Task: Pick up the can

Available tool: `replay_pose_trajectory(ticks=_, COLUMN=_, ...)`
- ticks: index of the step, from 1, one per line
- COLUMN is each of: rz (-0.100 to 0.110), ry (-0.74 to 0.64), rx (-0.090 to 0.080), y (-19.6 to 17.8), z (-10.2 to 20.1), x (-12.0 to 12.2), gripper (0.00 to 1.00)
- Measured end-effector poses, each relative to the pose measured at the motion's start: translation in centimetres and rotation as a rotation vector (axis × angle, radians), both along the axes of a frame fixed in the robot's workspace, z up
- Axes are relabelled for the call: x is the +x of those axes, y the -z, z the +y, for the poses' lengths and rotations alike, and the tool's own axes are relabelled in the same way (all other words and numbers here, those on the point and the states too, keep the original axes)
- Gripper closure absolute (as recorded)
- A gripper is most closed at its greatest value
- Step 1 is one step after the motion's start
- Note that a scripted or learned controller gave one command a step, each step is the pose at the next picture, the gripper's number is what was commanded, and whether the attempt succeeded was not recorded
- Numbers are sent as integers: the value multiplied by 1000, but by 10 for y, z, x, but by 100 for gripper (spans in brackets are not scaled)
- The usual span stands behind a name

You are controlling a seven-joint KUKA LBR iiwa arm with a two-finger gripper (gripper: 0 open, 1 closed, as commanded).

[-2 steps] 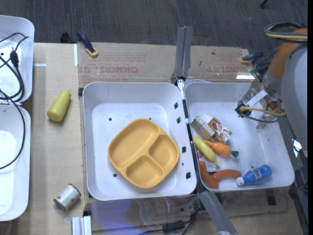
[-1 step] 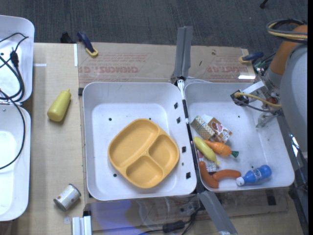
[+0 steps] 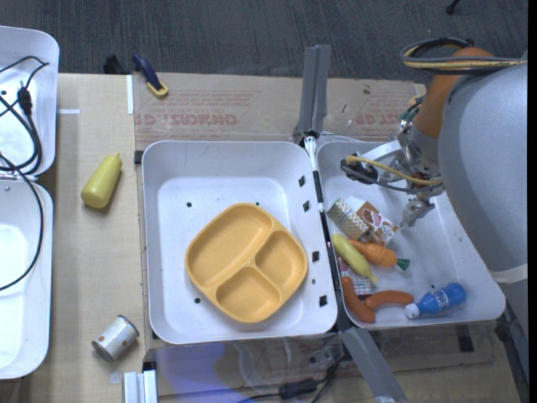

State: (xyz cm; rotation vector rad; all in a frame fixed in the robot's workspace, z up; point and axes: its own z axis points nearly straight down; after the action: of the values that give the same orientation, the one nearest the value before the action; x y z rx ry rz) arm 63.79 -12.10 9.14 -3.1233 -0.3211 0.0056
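Note:
The can point(image 3: 115, 337) is small and silver with a red-spotted label. It lies on its side on the bench, outside the bins, off the left bin's front left corner. My gripper point(image 3: 416, 212) hangs over the right bin point(image 3: 470, 263), pointing down just right of a brown snack packet point(image 3: 362, 220). It is far to the right of the can, and nothing shows in its grasp.
A yellow divided plate point(image 3: 246, 263) lies in the left bin point(image 3: 168, 225). The right bin holds a banana point(image 3: 352, 256), a carrot point(image 3: 379, 254), a sausage point(image 3: 379, 302) and a blue bottle point(image 3: 436, 300). A yellow squeeze bottle point(image 3: 101, 181) lies left of the bins.

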Motion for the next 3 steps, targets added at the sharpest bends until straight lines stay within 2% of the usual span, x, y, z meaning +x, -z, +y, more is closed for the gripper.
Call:
replay_pose_trajectory(ticks=1, rz=0, ry=-8, rx=-2, y=0, z=-19, x=10, gripper=0)
replay_pose_trajectory(ticks=2, rz=0, ry=-161, rx=0, y=0, z=26, x=-16, gripper=0)
replay_pose_trajectory(ticks=3, rz=2, ry=5, rx=0, y=1, z=20, x=-51, gripper=0)
